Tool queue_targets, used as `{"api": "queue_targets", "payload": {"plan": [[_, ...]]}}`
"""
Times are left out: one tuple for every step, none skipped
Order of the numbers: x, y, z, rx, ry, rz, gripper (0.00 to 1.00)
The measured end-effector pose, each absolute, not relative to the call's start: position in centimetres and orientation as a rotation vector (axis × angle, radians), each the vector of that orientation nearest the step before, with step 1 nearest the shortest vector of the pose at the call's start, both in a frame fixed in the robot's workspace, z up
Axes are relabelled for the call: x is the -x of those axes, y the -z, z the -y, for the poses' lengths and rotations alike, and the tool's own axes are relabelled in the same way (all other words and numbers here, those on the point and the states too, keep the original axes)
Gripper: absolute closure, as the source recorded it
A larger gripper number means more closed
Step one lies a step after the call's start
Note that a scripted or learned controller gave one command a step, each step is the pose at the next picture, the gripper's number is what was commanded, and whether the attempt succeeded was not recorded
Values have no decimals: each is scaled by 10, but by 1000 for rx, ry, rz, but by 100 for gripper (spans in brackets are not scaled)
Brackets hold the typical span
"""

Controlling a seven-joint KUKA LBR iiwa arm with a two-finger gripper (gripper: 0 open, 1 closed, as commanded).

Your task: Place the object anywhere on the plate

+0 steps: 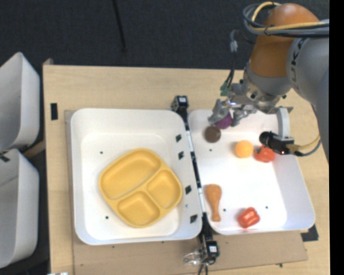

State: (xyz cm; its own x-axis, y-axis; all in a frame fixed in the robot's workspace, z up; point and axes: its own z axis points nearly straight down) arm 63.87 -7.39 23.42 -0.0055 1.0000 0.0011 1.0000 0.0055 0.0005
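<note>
A yellow plate (139, 186) with three compartments lies in the left bin (86, 130). My gripper (229, 114) hangs over the back left corner of the right bin (286, 193). A small purple object (223, 121) shows right at the gripper's tip, partly hidden by it. I cannot tell whether it is held. A dark brown round object (212, 134) lies just in front of it on the bin floor.
The right bin also holds an orange ball (244, 149), a red item (265, 154) beside it, a tan drumstick (214, 201) near the front left and a red pepper (248, 217) at the front. A divider with black clips (190, 153) separates the bins.
</note>
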Motion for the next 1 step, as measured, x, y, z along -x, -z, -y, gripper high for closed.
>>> {"api": "queue_targets", "payload": {"plan": [[-621,-246,24,2214,2,2228,100]]}}
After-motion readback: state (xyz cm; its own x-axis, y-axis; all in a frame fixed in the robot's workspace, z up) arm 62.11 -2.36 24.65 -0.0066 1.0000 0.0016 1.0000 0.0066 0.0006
